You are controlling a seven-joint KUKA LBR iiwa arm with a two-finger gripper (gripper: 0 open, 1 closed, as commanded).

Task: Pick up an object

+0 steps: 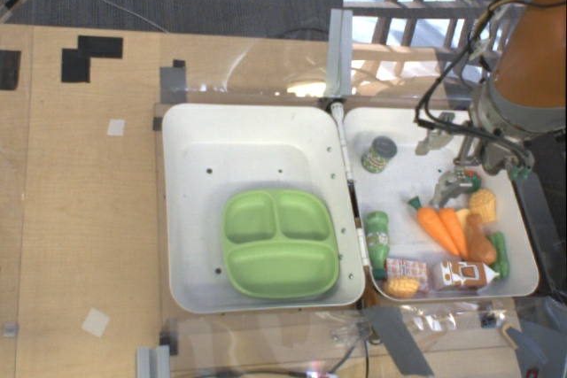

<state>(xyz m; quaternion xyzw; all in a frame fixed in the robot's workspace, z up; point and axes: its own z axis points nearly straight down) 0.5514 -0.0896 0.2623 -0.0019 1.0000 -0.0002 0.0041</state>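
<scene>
The fingers [454, 188] hang at the right of the frame, low over the right bin [390, 124], and I cannot tell whether they are wide or narrow, because the wrist hides them from above. They seem to hold nothing.

Just under them lie two carrots [443, 228] side by side, with a corn piece [483, 205] near their upper right. I judge the carrots to be the nearest target. Other things lie along the lower edge of this bin: a green bottle [377, 236], a small carton [461, 275] and a snack packet [405, 268]. A small can [380, 154] stands apart, higher up.

I think the step now is the approach. Next I must lower straight onto one carrot and close across its narrow side.

In the left bin [186, 270] rests a green divided plate [279, 242].
</scene>
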